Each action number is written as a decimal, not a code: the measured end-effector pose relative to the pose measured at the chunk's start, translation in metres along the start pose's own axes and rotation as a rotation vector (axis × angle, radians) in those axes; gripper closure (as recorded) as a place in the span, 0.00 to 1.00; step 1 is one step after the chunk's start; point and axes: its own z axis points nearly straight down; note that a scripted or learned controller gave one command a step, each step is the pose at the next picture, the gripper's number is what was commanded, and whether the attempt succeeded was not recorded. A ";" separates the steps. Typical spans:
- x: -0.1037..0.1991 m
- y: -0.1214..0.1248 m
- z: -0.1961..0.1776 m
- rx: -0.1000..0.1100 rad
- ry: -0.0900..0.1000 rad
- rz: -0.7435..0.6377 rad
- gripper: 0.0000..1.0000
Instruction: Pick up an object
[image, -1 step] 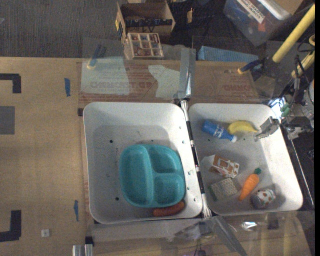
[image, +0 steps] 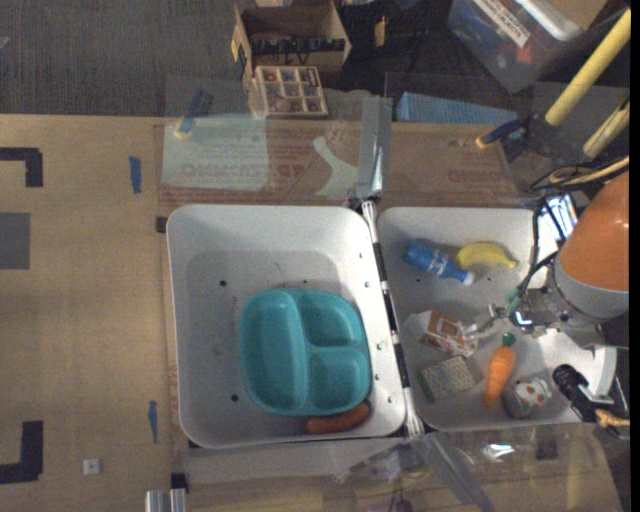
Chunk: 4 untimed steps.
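Carrot (image: 499, 372) (orange, upright) lies just below the gripper (image: 497, 320), whose opening I cannot tell.

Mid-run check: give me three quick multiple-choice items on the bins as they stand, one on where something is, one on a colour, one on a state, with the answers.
1. Where does the teal divided tray lie?
A. left bin
B. right bin
C. on the bench outside the bins

2. What colour is the bottle beside the banana?
A. red
B. blue
C. green

3. How does the carrot stand?
A. held in the air
B. propped against the tray
C. lying on the right bin's floor

Answers: 1 A, the tray fills much of the left bin. 2 B, its body is blue. 3 C, it rests flat on the floor between the small box and the round toy.
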 end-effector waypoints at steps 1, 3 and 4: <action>0.004 -0.010 0.017 -0.041 0.003 -0.033 0.00; -0.001 -0.010 0.017 -0.046 -0.004 -0.059 0.00; 0.000 -0.010 0.017 -0.046 -0.007 -0.055 0.00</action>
